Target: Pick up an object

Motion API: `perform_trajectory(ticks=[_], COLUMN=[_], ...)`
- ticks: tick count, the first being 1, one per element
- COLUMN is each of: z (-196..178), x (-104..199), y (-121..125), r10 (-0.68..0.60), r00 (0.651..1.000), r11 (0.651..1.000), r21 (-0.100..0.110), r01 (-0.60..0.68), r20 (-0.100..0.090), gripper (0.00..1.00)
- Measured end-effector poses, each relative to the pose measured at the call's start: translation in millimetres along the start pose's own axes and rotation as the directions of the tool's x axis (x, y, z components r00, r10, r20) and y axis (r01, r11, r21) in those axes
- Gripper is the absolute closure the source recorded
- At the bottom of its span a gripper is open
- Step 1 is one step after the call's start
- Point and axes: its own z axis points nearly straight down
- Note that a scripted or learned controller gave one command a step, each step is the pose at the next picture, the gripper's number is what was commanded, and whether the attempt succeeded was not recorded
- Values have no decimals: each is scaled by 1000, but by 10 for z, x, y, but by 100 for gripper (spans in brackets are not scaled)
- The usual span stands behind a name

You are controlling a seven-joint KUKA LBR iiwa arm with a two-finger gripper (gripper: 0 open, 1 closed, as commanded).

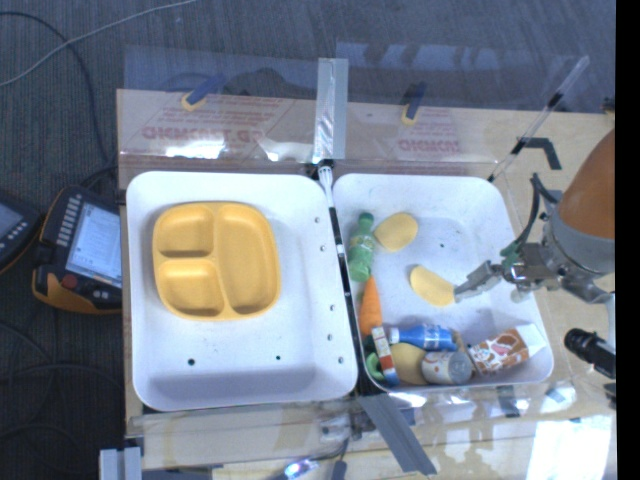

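Note:
The right bin (470, 200) holds several objects. A green bottle (361, 245) and an orange carrot (370, 308) lie along its left wall. Two yellow pieces sit mid-bin, one round (397, 231), one a flat slice (432, 285). Along the front wall lie a blue-labelled bottle (425, 337), a grey can (447, 366) and a red-patterned bottle (497, 351). My gripper (535, 288) hangs over the bin's right rim, open, with nothing between its fingers. Its left finger (472, 284) points toward the yellow slice, just right of it.
The left bin (240, 368) carries a yellow divided plate (215, 259). A clear barrier with tape stands behind both bins. A teach pendant (80, 253) lies on the floor at the left. The grey and orange arm (592, 208) fills the right side.

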Motion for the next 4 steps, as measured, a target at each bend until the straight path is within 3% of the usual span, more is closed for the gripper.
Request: perform_trajectory(ticks=[1, 2, 3, 4], z=[1087, 998, 998, 1144], x=[303, 307, 308, 263], y=[555, 558, 557, 1079], r10=[-174, -174, -174, -273], r00=[985, 985, 985, 962], r11=[985, 985, 985, 962], r21=[-3, -3, -3, -12], r01=[174, 174, 174, 274], r20=[1, -1, -1, 4], gripper=[0, 100, 0, 0])
